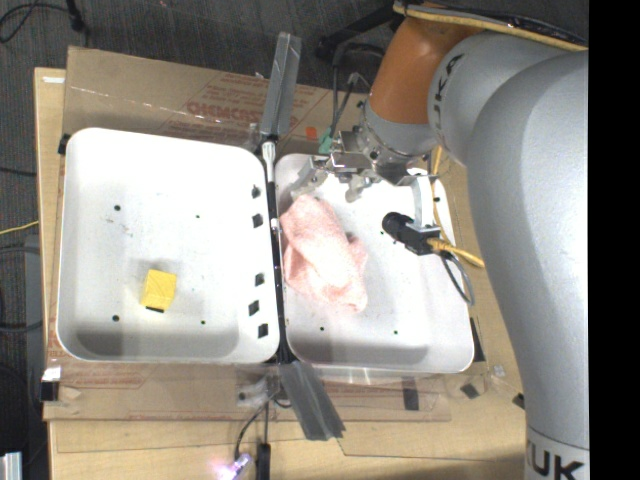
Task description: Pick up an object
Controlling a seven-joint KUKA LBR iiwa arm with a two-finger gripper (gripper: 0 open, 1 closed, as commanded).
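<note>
Arm over the right bin, pink cloth below.

We see our gripper [335,173] at the right bin's [440,353] far edge, just above the cloth [322,253]; it looks spread and empty. A yellow block [159,289] lies in the left bin [90,343]. Soft folds could slip free if we pinch only an edge.

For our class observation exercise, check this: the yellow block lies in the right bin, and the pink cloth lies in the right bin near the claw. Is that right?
Not quite. The camera view shows the yellow block in the left bin, not the right one. The rest holds: the pink cloth lies in the right bin, near the claw.
</note>
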